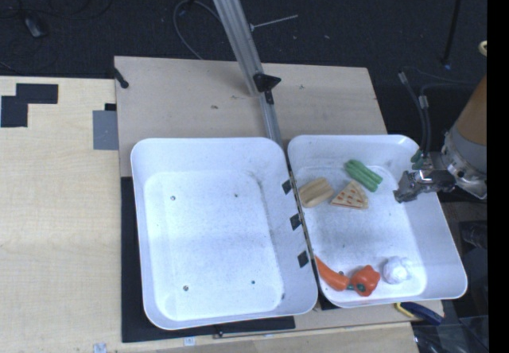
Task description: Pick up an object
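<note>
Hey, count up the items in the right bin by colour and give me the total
Green: 1, the green piece
Tan: 2, the tan block and the tan wedge
Orange-red: 2, the orange strip and the red-orange piece
White: 1, the white ball
Total: 6

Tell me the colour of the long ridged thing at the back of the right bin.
Green, seen in the camera view: the ridged thing.

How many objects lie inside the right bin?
5. A green piece near the far side, a tan block and wedge beside it; an orange-red piece and white ball at the near edge.
</note>
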Controlling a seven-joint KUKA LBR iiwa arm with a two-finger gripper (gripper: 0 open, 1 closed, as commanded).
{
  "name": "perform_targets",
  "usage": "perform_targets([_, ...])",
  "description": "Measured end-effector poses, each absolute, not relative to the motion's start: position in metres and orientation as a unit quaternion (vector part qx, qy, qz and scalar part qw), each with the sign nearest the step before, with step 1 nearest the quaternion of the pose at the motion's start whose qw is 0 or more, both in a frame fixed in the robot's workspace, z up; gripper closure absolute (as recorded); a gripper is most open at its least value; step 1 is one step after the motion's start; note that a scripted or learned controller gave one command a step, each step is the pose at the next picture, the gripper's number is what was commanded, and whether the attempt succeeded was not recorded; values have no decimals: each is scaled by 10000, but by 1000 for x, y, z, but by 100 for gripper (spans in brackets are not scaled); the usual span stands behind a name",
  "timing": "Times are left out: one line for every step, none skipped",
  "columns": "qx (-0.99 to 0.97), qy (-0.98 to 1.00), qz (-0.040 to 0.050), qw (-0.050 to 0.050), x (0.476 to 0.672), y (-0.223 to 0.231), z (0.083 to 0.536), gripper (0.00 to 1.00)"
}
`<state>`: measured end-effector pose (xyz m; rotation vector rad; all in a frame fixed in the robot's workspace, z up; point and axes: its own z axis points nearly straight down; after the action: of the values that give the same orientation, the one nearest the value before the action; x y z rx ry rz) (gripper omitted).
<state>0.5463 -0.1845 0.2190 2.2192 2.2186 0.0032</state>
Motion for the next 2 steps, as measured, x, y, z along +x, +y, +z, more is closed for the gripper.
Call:
perform_targets([7072,7070,4,7,547,-185,243,100])
perform_targets([7059,7083,2,-5,555,-135,249,100])
